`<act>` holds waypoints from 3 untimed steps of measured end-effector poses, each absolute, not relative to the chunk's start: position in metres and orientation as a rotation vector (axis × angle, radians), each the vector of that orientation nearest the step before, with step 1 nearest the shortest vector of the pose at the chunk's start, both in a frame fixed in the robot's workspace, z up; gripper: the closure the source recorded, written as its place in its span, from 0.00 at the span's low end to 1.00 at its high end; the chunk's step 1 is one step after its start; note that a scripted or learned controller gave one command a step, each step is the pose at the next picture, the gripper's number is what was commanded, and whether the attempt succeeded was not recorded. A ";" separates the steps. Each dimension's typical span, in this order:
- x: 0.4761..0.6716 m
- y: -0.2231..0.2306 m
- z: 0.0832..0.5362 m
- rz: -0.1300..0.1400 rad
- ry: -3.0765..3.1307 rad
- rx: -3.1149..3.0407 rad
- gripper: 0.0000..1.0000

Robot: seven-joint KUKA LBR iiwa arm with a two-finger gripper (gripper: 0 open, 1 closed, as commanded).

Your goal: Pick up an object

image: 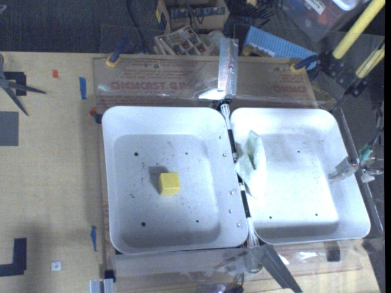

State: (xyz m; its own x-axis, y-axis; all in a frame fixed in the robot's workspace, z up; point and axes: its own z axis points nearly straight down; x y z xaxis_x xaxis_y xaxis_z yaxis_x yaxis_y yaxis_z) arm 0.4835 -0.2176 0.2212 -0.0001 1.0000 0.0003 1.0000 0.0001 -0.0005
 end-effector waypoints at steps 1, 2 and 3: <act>0.530 -0.198 0.094 0.000 -1.904 -2.499 0.00; 0.531 -0.198 0.104 -0.001 -1.905 -2.500 1.00; 0.551 -0.181 0.181 0.001 -1.588 -2.712 1.00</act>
